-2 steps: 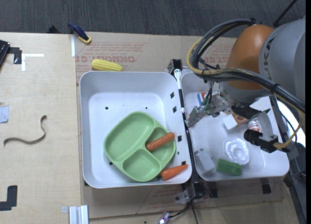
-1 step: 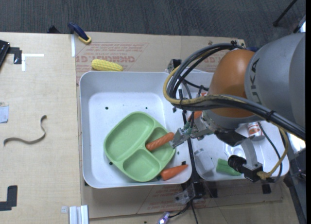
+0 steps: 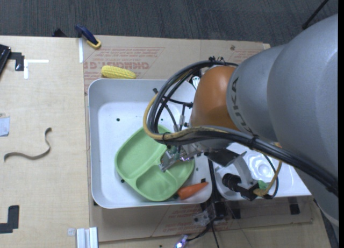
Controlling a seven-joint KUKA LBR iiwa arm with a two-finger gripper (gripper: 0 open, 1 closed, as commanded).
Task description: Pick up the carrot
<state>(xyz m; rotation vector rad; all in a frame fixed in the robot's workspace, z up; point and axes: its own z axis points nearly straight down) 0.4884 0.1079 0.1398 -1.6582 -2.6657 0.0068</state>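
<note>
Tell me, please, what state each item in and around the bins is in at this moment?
carrot: lying in the left bin by its near wall, beside the plate, not gripped.
green divided plate: flat in the bin, nothing visible in it.
corn cob: lying outside the bin, behind it.
gripper: over the plate.

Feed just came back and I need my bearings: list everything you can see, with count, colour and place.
carrot: 1, orange, near edge of left bin, beside plate
plate: 1, green, divided, in left bin
bins: 2, white, side by side
corn cob: 1, yellow, on cardboard beyond left bin
clamp: 1, blue and yellow, far edge of bench
cord: 1, dark, wavy, on bench at left
arm: 1, grey with orange band
gripper: 1, over plate
</note>
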